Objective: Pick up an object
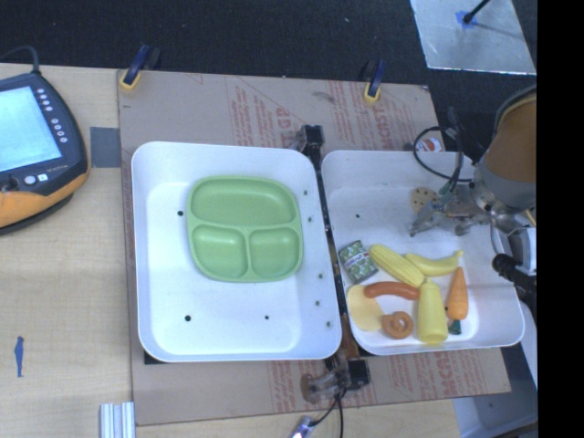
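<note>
**Toy Food Waits in the Right Bin**

The wooden counter point(73, 290) holds two shallow white bins side by side. The left white bin point(164, 327) has a light green plastic plate with three sections point(245, 229) lying flat in its middle.

The right white bin point(365, 181) holds a pile of toy food at about 6 o'clock in the bin. There is a yellow toy corn cob point(396, 265), a yellow toy banana point(436, 263) touching it, a red toy sausage point(391, 290), a small brown ring-shaped toy donut point(397, 325), an orange toy carrot point(456, 295), a tall yellow block point(431, 315) and a little green packet point(356, 258). They lie close together, some touching.

The grey arm with the orange band point(513, 153) comes in from 3 o'clock. Its metal tool point(443, 213) is over the right bin at about 2 o'clock, near the pile but apart from it. I cannot tell how the tool is set. No toy is in it.

At 9 o'clock on the counter lies a grey and orange control pad with a screen point(32, 144).
</note>
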Available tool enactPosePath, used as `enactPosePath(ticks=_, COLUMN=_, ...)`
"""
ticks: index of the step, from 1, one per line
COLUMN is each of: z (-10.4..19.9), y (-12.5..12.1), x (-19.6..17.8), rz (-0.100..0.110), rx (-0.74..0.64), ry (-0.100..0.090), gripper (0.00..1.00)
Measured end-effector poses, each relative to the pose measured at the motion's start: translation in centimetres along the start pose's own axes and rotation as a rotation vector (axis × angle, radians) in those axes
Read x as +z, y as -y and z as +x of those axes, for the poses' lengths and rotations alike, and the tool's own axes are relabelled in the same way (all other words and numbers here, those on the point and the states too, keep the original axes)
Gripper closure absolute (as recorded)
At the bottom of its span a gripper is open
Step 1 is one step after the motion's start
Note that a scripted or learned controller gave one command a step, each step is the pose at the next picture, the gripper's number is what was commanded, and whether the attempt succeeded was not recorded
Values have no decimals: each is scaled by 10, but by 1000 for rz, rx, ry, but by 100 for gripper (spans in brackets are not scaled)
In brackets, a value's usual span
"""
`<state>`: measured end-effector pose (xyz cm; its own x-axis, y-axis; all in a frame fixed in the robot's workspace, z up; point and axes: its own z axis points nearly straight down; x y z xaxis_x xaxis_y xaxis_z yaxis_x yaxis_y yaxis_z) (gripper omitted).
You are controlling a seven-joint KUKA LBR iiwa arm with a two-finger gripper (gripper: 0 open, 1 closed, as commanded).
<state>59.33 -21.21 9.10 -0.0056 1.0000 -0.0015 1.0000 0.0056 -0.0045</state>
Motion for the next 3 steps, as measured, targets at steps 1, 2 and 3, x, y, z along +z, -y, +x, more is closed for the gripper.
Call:
enactPosePath(ticks=1, z=0, y=-63, x=-2, rz=-2, rx=2, ry=-2, gripper=0)
enactPosePath(ticks=2, z=0, y=4, x=-63, rz=-3, rx=3, ry=-2, gripper=0)
enactPosePath(ticks=3, z=0, y=118, x=0, rz=0, rx=0, ry=-1, gripper=0)
